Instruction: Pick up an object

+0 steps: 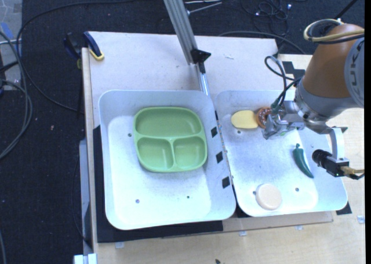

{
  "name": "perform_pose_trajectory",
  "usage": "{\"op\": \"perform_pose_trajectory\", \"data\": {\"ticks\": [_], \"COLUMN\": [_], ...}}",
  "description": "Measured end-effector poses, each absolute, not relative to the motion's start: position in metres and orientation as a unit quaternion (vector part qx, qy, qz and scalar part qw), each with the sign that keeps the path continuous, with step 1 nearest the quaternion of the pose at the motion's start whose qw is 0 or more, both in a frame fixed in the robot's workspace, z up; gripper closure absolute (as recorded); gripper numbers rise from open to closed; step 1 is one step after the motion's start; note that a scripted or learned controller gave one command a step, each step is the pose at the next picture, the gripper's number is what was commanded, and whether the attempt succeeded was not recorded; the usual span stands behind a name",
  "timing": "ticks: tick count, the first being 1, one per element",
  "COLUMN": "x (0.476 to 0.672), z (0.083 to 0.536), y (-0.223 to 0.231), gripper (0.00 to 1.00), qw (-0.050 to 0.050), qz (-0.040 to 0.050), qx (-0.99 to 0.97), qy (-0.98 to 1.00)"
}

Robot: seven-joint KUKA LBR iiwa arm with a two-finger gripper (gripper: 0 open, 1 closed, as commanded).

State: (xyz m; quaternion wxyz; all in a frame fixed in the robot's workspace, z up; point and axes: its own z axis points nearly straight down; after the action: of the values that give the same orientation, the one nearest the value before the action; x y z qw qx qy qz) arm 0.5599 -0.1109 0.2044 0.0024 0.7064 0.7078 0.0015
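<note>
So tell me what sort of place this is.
Probably a robotics lab or test cell: a robot arm reaches over two white bins on a workbench, loose cables trail across the dark floor, and the bins hold toy-like items such as a green divided plate.

Bright, even light — soft focus

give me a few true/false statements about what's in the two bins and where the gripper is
1. The green divided plate lies in the left bin. True.
2. The gripper is over the left bin. False: it is over the right bin, near the yellow object.
3. A green pepper lies in the right bin. True.
4. The round cream object sits on the plate. False: it lies near the right bin's front edge.
5. The plate has three compartments. True.
</note>
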Motion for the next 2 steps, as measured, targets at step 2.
{"op": "perform_pose_trajectory", "data": {"ticks": [2], "x": [0.59], "z": [0.203], "y": [-0.008], "gripper": [1.0], "qw": [0.0], "qz": [0.0013], "qx": [0.704], "qy": [0.71]}}
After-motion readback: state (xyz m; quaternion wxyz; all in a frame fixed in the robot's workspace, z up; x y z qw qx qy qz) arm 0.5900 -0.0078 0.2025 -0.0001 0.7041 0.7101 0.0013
